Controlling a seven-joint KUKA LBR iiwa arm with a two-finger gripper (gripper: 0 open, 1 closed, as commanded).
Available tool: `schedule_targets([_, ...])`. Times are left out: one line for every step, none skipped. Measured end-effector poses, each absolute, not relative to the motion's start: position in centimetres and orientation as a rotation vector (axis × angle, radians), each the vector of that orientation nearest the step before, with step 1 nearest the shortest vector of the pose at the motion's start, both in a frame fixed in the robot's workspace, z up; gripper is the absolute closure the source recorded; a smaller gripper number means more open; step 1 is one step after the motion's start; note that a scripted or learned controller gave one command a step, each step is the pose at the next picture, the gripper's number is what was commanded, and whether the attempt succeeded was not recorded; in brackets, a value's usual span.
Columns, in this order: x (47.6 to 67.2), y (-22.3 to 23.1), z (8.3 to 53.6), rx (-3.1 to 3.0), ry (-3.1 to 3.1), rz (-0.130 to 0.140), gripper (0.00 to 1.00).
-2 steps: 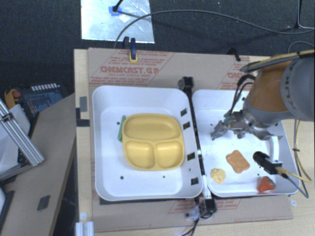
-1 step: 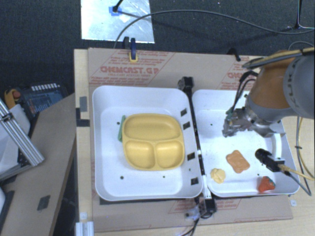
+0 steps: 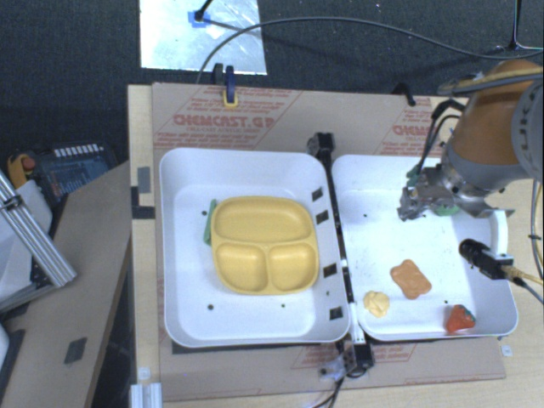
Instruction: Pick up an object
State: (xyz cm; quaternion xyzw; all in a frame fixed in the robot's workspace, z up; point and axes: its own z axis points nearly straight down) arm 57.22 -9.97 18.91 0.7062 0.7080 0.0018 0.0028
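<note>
In the right bin [image 3: 374, 228] lie an orange toast-shaped piece [image 3: 410, 279], a small pale yellow lump [image 3: 376, 303] near the front edge and a red strawberry-like piece [image 3: 460, 318] in the front right corner. My gripper [image 3: 414, 205] hangs over the upper middle of that bin, well behind the orange piece. Something green [image 3: 442, 208] shows just right of the gripper, partly hidden by the wrist. Whether anything sits between the fingers cannot be made out.
The left bin [image 3: 183, 253] holds a yellow compartment tray [image 3: 262, 243] with a green item [image 3: 207, 221] tucked along its left side. A black divider bar [image 3: 331, 228] runs between the bins. A black cable fitting [image 3: 481, 258] sits at the right bin's right wall.
</note>
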Motion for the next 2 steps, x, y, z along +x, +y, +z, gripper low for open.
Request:
schedule_targets([57.4, -10.0, 21.5, 2.215, 2.222, 0.005, 1.00])
schedule_targets([55.9, -5.1, 22.7, 2.213, 2.230, 0.003, 1.00])
